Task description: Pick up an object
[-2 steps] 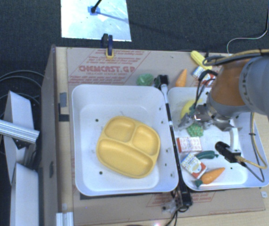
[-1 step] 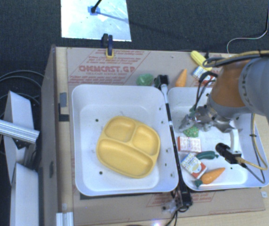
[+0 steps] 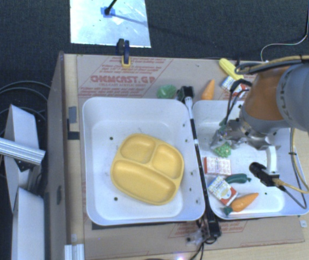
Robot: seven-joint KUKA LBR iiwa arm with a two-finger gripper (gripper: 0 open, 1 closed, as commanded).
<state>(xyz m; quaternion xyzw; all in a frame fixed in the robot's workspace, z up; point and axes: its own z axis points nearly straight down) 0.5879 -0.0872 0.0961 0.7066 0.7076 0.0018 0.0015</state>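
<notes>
In the camera view the grey arm (image 3: 300, 96) reaches into the right bin (image 3: 292, 210), and its jaws hang low over the bin's left part. From this slant I cannot tell whether they are spread or pressed together. Right at the tips of the jaws, on their near side, lies a small green lump (image 3: 223, 150), crinkled and leafy-looking, on the bin floor; whether the jaws touch it is unclear. Just past it from the jaws sits a white and red packet (image 3: 217, 166). Farther on are a dark green piece (image 3: 238, 179), a second packet (image 3: 222, 189) and an orange carrot (image 3: 244, 201) near the bin's front wall. Left of the jaws, across the dark strip (image 3: 197, 150) between the bins, the left bin (image 3: 97, 145) holds a yellow divided tray (image 3: 148, 168). Behind the jaws, on the tabletop (image 3: 143, 72), lie another carrot (image 3: 209, 90), a green clump (image 3: 166, 91) and a yellow piece (image 3: 227, 67).
</notes>
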